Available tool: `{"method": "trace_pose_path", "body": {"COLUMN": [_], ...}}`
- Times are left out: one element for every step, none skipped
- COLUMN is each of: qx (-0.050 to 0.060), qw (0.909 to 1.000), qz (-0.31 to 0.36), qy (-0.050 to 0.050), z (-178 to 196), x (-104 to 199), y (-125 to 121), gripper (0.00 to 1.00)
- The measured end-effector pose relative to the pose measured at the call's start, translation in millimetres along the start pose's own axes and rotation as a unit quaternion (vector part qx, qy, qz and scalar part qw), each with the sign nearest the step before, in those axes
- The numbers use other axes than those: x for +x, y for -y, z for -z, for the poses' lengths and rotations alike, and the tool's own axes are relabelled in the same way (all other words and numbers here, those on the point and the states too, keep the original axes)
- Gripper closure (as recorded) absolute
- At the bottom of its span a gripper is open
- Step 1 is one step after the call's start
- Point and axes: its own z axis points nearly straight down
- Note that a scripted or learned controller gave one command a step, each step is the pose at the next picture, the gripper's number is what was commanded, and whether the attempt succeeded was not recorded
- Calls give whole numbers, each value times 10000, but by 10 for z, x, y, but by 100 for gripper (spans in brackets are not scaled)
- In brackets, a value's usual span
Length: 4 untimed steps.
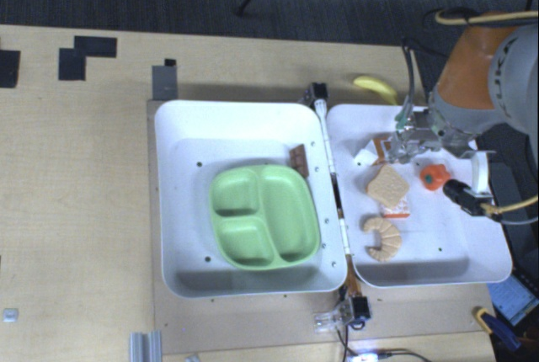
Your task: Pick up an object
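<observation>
My gripper (401, 145) hangs low over the back of the right bin (472, 263), reaching in from the right. Just beside it on the left lie a small brown piece (381, 149) and a white scrap (365, 157). A tan square cracker (387, 185) lies in front of the gripper, near the bin's middle. Below that rests a croissant-shaped piece (383, 237). An orange toy vegetable with a green top (434, 177) sits to the right of the cracker, under the arm's wrist.
The left bin (181, 183) holds a green divided plate (264, 215) and a small brown block (298, 158) at its right wall. A yellow banana (376, 87) lies on the bench behind the right bin. Cables run along the right side.
</observation>
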Motion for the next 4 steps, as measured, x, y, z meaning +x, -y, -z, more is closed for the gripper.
{"method": "trace_pose_path", "body": {"qx": [1, 78, 51, 52], "qw": [10000, 10000, 10000, 10000], "qz": [-1, -43, -24, -22], "qy": [-1, 0, 4, 5], "z": [-1, -567, -449, -450], "x": [0, 290, 292, 293], "y": [1, -304, -322, -321], "gripper": [0, 0, 100, 0]}}
